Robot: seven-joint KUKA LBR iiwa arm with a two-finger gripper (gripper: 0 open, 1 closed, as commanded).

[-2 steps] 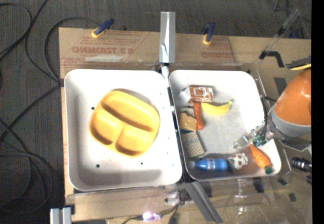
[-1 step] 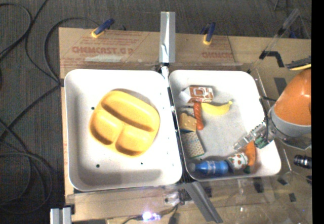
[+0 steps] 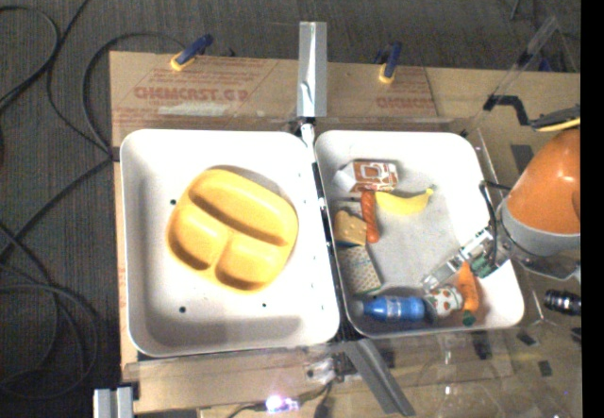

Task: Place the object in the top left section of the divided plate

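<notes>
Right now the arm (image 3: 552,199) reaches in over the right bin (image 3: 415,144), and its jaws (image 3: 460,265) sit low near that bin's lower right corner; whether they are spread or pressed together I cannot tell, since the tips blur into the clutter beneath them. Just below the jaws lie a small orange carrot-like toy (image 3: 469,296) and a white piece with red marks (image 3: 440,300), and a little further toward the lower left rests a blue bottle (image 3: 394,309) on its side. Up and to the left of the jaws lie a toy banana (image 3: 404,201), a red and white packet (image 3: 375,174) and a tan biscuit-like piece (image 3: 350,228). Nothing is visibly pinched, so the step in hand looks like the pick, not yet done, and which object is meant stays unclear. Well away to the left of the jaws, in the left bin (image 3: 142,218), the yellow divided plate (image 3: 233,227) waits with its sections bare. Next the jaws need a firm hold on one item, a lift clear of the bin wall, then a long carry left to the plate's top left section
</notes>
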